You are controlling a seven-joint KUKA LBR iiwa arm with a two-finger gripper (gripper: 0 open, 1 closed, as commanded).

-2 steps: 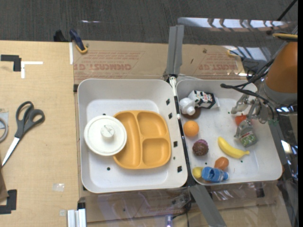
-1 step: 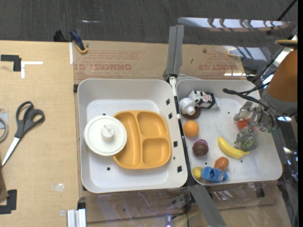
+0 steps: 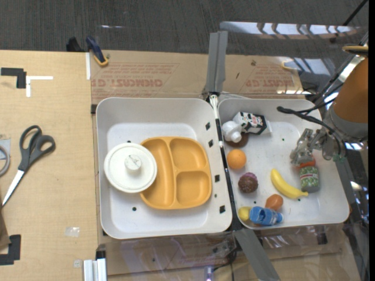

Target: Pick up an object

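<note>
My gripper [image 3: 303, 150] hangs over the right side of the right bin [image 3: 328, 215], reaching in from the right under the orange-banded wrist [image 3: 356, 95]. Directly below its tip lies a small bottle [image 3: 310, 177] with a red neck and a greenish body, touching or nearly touching the gripper. In the same bin are a banana [image 3: 285, 184], an orange [image 3: 237, 158], a dark round fruit [image 3: 248, 183], a small orange-red fruit [image 3: 273, 202], a blue toy [image 3: 265, 216] and a black-and-white soft toy [image 3: 246, 124].
The left bin [image 3: 108, 215] holds a yellow divided plate [image 3: 179, 173] with a white round lid [image 3: 130, 167] overlapping its left edge. Scissors [image 3: 26, 154] lie on the wooden bench at far left. Cables [image 3: 304, 111] trail behind the gripper.
</note>
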